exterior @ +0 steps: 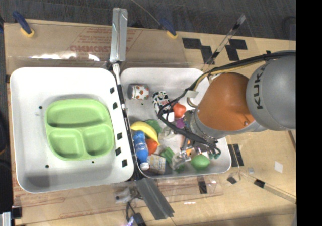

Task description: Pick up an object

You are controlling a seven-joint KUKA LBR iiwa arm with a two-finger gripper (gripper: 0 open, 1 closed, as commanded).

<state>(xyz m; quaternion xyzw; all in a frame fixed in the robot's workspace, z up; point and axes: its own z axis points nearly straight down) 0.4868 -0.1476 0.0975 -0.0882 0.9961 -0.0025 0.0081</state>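
Note:
The right bin (151,75) holds a jumble of small objects. A yellow banana (144,130) lies near its left side, with a blue bottle (141,148) just below it. A green ball (200,161) rests at the bin's front right. A small printed can (138,91) and a black-and-white cow-patterned toy (160,99) lie toward the back, and a red piece (178,110) sits beside the cables. My gripper (192,145) is down low among the objects in the right part of this bin, just above the green ball. The grey wrist and orange band hide much of it.
The left bin (25,94) contains a green divided plate (79,128). A metal divider (118,33) stands between the bins at the back. Black cables (173,114) loop from the wrist over the right bin. The arm's bulk covers the right bin's right wall.

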